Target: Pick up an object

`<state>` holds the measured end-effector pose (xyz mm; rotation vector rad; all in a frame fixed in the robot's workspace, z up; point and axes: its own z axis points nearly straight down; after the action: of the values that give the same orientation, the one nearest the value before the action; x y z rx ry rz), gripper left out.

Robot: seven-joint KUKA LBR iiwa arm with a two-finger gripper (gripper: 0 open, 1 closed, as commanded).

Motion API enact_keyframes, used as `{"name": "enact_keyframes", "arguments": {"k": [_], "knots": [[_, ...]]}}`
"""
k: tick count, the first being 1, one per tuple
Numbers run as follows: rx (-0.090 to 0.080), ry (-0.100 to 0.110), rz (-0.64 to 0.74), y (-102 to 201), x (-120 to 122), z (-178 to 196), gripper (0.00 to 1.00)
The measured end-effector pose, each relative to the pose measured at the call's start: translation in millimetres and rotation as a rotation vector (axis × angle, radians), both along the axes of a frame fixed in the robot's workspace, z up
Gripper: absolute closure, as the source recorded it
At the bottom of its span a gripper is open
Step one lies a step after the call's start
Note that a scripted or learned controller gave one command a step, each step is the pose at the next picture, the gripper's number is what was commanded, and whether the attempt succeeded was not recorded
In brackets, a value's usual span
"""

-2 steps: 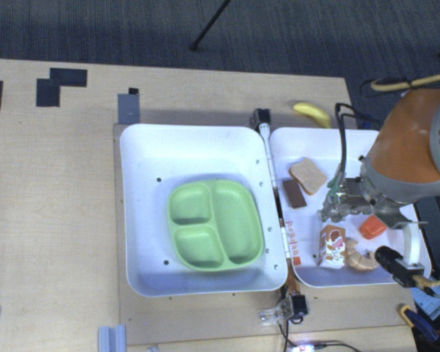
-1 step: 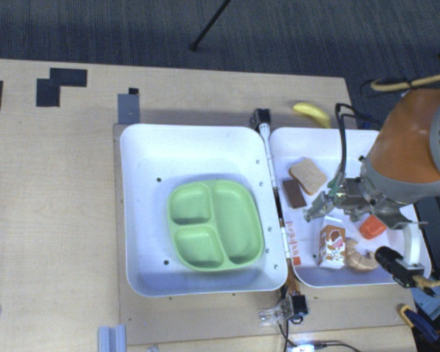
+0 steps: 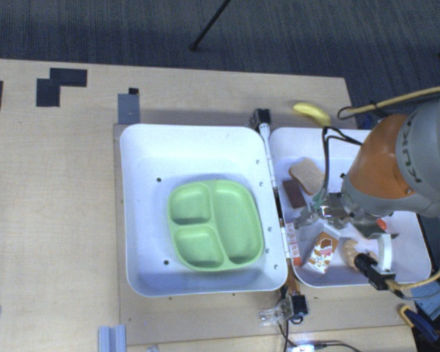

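Observation:
My gripper [image 3: 317, 215] hangs low over the middle of the right bin [image 3: 411, 259], below the orange band of the arm [image 3: 378, 169]. A tan block [image 3: 306, 173] and a dark brown bar [image 3: 293, 193] lie just beyond it toward the bin's back left. A small orange-and-white packet [image 3: 323, 254] and a brown lump [image 3: 350, 249] lie just in front of it. A thin red-and-white strip [image 3: 294, 242] rests along the bin's left wall. The arm hides part of the bin floor.
The left bin [image 3: 143, 196] holds a green three-section plate [image 3: 215, 224]. A yellow banana [image 3: 312, 111] lies on the bench behind the right bin. Cables run along the arm and past the bins' front edge.

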<state>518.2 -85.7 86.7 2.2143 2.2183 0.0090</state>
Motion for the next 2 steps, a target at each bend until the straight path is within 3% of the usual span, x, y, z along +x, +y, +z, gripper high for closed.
{"name": "enact_keyframes", "arguments": {"k": [1,2], "knots": [[0.0,-0.004,0.002,0.3,1.5,11.3,1.0],[0.0,-0.004,0.002,0.3,1.4,11.1,0.0]]}}
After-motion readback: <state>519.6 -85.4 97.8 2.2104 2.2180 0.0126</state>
